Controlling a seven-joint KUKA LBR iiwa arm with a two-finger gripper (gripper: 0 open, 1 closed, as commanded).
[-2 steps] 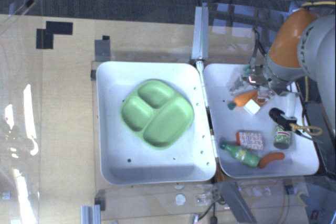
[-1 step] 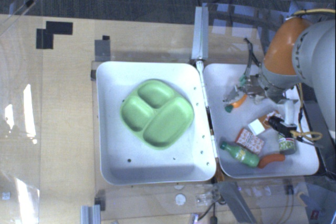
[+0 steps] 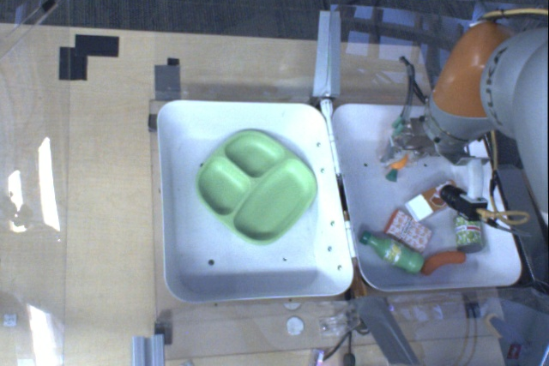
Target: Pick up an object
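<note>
Pale wood desk (image 3: 94,210) carries two white bins: the left bin (image 3: 184,270) holds a green divided plate (image 3: 257,186), the right bin (image 3: 360,141) holds small clutter. From the camera view, the pincer (image 3: 403,146) hangs at about one o'clock in the right bin, over a small orange-and-green piece (image 3: 394,168); whether it is open or closed I cannot tell. Toward five o'clock lies a green bottle (image 3: 393,251), probably light, stiff, and slippery plastic. Gripping across its body looks safest.
</note>
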